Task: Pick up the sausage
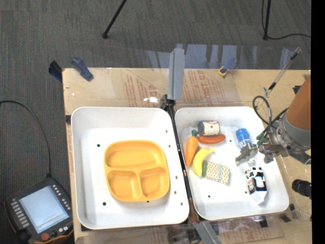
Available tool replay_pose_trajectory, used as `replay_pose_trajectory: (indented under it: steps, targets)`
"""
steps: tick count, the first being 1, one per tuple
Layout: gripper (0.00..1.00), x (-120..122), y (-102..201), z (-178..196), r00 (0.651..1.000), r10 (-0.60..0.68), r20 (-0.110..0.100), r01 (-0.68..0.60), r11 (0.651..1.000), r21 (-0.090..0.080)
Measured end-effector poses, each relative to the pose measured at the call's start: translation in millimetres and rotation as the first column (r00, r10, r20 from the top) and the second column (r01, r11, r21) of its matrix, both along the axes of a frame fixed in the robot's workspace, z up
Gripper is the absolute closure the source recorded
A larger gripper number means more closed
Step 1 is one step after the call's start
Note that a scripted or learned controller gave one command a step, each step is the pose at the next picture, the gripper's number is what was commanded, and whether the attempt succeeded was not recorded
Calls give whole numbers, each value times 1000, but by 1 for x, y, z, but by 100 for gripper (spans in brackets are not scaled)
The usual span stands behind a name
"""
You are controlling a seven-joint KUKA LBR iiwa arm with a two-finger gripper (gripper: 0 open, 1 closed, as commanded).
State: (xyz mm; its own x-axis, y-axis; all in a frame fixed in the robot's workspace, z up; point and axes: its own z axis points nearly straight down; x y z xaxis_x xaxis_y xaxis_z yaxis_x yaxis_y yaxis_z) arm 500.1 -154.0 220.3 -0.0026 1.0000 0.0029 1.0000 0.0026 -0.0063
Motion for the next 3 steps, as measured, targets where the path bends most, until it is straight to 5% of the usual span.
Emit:
replay_pose_trajectory:
  steps: [1, 2, 3]
  targets:
    - [0, 97, 59, -11, 998, 56, 2, -56, 998, -1]
    - [0, 121, 18, -134, 992, 125, 5, -125, 992, -2]
    - [100, 121, 17, -125, 993, 121, 3, -121, 993, 1]
